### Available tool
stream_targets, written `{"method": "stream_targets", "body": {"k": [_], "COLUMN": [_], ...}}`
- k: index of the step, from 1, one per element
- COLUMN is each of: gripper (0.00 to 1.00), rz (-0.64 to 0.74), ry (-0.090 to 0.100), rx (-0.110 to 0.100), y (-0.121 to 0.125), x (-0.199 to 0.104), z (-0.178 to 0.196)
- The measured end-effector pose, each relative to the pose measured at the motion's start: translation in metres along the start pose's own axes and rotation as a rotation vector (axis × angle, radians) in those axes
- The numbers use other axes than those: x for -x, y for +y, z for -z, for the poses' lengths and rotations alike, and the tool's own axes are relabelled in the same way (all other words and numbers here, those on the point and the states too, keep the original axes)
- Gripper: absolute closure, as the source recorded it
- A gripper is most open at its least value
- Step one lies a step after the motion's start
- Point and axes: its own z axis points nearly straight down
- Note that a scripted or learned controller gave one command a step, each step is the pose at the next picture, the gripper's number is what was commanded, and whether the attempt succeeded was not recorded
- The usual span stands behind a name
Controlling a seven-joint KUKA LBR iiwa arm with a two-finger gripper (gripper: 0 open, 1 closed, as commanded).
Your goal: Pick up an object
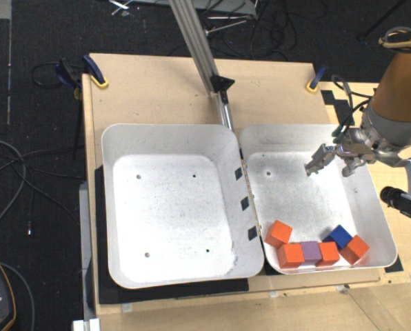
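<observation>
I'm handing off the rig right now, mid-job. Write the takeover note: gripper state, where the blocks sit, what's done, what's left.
Gripper: open, nothing between its fingers, over the far right part of the right bin.
Blocks: all clustered at the near edge of the right bin. Orange block sits at the left end, a second orange block beside the purple block, then a third orange block, blue block and a fourth orange block toward the near right corner.
Left bin: holds no blocks.
Done: nothing picked yet.
Left: move the gripper to the cluster, descend, close on one block, lift.
</observation>
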Motion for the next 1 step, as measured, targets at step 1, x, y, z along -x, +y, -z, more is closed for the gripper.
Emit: {"method": "stream_targets", "body": {"k": [1], "gripper": [0.00], "rz": [0.000], "ry": [0.000], "rx": [0.000], "y": [0.0000], "x": [0.0000], "z": [0.0000]}}
